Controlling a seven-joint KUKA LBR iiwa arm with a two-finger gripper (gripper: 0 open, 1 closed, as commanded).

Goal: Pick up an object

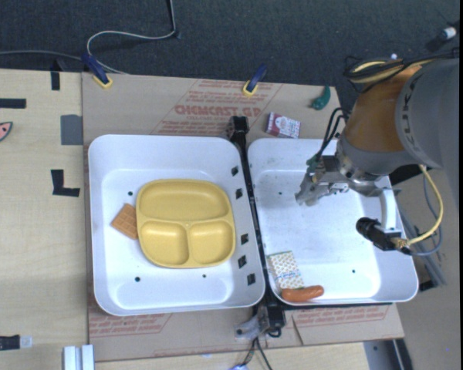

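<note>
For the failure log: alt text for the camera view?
Gripper hovers over the right bin, nothing visibly held; a packet and orange sausage lie near its front edge. Left bin holds a yellow tray.

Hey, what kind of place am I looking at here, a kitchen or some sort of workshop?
Most likely a robotics lab bench set up for grasping trials, not a kitchen. A robot arm reaches over two white bins, which sit on cardboard held by clamps, with loose cables behind.

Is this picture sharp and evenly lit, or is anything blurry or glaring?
Camera view: light is soft and even, with no strong glare on the white bins; the yellow tray looks fairly crisp, the gripper is a bit smeared, and the label of the small packet is too blurred to read.
</note>
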